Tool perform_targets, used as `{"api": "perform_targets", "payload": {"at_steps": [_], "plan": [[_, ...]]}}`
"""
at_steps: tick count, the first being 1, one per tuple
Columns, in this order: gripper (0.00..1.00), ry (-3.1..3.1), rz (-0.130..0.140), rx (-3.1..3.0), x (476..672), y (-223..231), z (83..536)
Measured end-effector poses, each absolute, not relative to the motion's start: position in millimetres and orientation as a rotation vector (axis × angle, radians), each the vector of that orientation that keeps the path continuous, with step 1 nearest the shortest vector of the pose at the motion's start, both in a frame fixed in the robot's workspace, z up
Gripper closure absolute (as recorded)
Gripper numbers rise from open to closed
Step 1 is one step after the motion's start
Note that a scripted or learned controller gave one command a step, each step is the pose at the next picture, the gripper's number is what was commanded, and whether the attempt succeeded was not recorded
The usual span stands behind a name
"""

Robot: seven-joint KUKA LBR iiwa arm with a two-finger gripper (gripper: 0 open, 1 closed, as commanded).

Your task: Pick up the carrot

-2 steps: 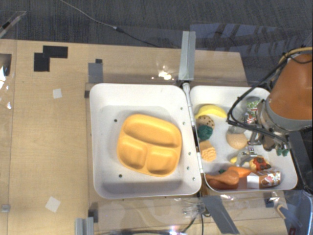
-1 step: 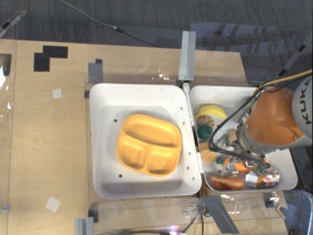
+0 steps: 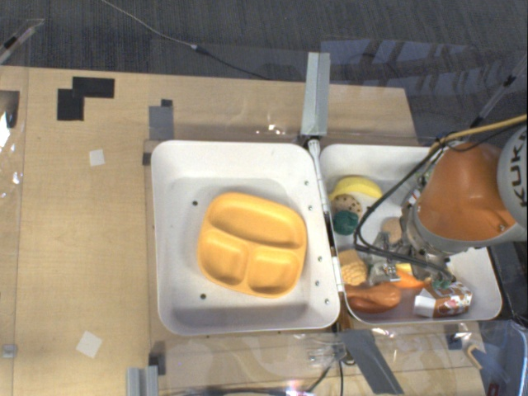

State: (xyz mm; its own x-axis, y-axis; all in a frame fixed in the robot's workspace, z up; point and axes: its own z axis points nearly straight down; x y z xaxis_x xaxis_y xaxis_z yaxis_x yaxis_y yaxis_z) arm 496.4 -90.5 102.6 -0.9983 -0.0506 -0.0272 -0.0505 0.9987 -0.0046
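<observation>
Carrot (image 3: pixel 406 282): small, orange, lying among other play food in the right bin (image 3: pixel 487 299), directly under the gripper (image 3: pixel 394 264). Likely light, stiff and smooth, so apt to slip; best taken across its thick middle. Gripper: low over the pile, grip state cannot be told. Left bin (image 3: pixel 177 221): holds a yellow divided tray (image 3: pixel 252 243).

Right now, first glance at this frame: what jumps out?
The yellow divided plate lying alone in the left bin grabs the eye first. Next, the arm's orange band hanging over the right bin, above a crowded heap of toy food. The carrot shows as an orange sliver just under the wrist, beside a reddish sausage-like piece.
</observation>
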Motion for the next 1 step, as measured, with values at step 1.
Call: {"api": "perform_targets", "payload": {"at_steps": [1], "plan": [[1.0,3.118,-0.006,-0.297,499.4,-156.8,143.9]]}}
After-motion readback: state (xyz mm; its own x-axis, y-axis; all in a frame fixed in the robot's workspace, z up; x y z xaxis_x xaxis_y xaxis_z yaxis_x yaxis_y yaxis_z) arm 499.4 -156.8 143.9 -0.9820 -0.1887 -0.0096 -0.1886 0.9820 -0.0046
